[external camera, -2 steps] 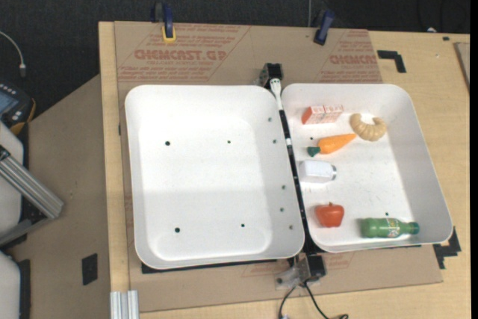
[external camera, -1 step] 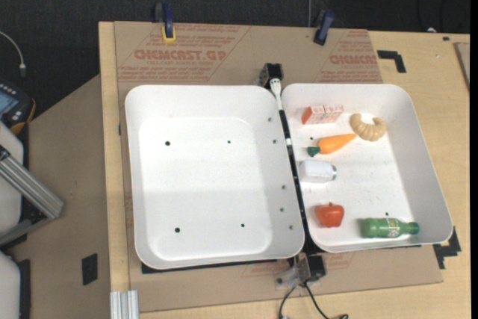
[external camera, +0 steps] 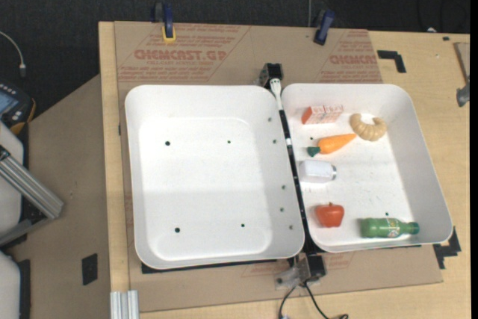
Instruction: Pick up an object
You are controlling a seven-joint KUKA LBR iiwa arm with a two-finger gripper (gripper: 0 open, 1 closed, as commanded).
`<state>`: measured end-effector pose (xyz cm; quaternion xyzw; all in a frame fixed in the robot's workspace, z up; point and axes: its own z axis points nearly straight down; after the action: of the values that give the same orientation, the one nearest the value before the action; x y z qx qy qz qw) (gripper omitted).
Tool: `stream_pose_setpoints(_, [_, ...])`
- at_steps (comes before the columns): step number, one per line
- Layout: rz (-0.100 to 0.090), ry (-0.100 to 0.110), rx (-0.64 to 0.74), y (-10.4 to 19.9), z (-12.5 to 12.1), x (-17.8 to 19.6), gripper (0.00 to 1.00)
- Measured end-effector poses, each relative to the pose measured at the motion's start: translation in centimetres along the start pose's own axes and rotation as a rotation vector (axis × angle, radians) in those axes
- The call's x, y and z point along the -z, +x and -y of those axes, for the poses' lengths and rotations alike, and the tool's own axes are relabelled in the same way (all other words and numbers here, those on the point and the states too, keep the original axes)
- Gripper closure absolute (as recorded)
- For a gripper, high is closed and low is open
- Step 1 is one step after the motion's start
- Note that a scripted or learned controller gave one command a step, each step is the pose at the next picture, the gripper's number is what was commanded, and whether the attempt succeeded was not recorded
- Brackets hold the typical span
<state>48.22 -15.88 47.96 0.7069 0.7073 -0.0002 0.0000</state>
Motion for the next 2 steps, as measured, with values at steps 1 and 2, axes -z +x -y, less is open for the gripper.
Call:
stream_pose_setpoints(1, [0.002, -0.005, 0.001, -0.01, -0.08, 1.12, 1.00])
stream_pose_setpoints(2, [0.002, -0.004, 0.000, -0.01, -0.08, 1.07, 0.00])
